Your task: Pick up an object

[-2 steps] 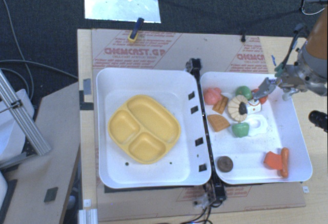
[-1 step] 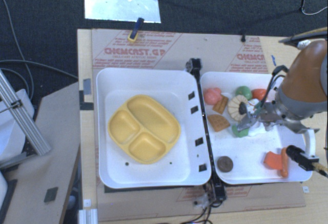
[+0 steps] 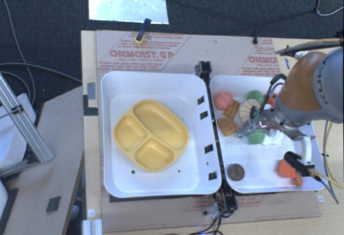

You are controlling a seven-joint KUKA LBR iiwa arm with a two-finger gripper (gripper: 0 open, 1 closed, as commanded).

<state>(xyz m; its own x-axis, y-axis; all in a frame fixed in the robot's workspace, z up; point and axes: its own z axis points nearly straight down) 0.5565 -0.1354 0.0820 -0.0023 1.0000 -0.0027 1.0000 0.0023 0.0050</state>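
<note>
My gripper [image 3: 252,126] hangs low over the middle of the right bin [image 3: 269,175], the arm coming in from the right. Directly under and beside it lie a green toy piece [image 3: 257,136] and a brown waffle-like piece [image 3: 228,127]. A beige ridged piece [image 3: 249,107] sits just behind the gripper. Nothing is visibly held.
In the right bin also lie a pink-red piece [image 3: 222,100], a small orange-brown piece [image 3: 232,109], a green ball [image 3: 255,97], a brown disc [image 3: 235,172] and an orange carrot-like piece [image 3: 287,168]. The left bin [image 3: 113,83] holds a yellow divided plate [image 3: 151,134].
</note>
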